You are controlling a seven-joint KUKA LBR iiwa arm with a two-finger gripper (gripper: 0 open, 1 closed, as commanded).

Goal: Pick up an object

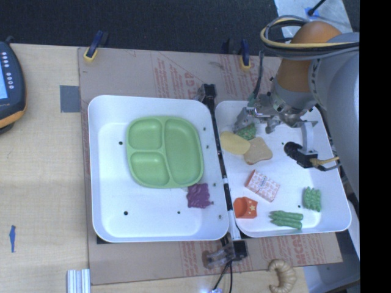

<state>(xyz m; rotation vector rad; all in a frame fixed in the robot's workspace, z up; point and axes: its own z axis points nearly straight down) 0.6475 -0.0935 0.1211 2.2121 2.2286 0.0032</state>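
Gripper (255, 119) hovering low over right bin (335, 224), beside a green toy (247, 131) and yellow piece (234, 143); finger opening cannot be told. Green plate (165, 152) lying in left bin (104, 212).

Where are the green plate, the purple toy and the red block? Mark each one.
green plate (165, 151): camera view, middle of the plate.
purple toy (198, 195): camera view, its middle.
red block (245, 207): camera view, top face.
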